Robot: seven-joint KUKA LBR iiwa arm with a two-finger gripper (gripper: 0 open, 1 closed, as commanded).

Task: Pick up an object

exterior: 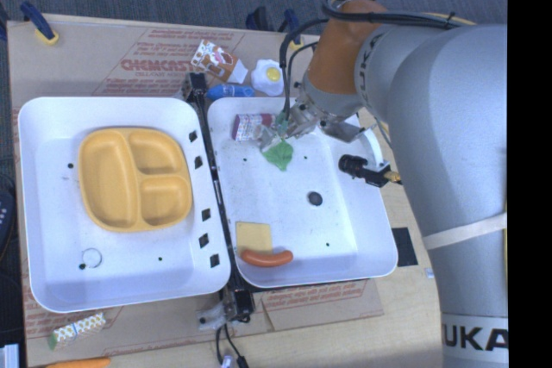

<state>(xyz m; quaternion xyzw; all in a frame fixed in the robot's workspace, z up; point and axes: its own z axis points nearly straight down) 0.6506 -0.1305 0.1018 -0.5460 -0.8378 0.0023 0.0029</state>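
Camera view had the gripper [287,127] down in the right bin [345,254], near its back wall, fingers low over a green leafy piece [279,154] with a small pink-and-white packet [247,127] just to its left. Finger state: cannot tell, the wrist and clutter hid the gap, so no claim of a grasp. Green piece lay just below and touching or nearly touching the tips; unclear which. Outward from there: a small dark round thing [315,199] sat mid-bin, a yellow slice [254,234] and a toy sausage [266,257] lay at the front edge, well apart from the gripper. Left bin [43,271] held a yellow divided tray [135,178]. Grey arm [440,125] with the orange band [341,43] came in from the right and covered the bin's right rim.

Judgement: step was likely closing on the green piece. To do it well, centre the tips over the piece, keep clear of the packet and the back wall, press low since the piece looked thin and flat, then close fully before lifting straight up.
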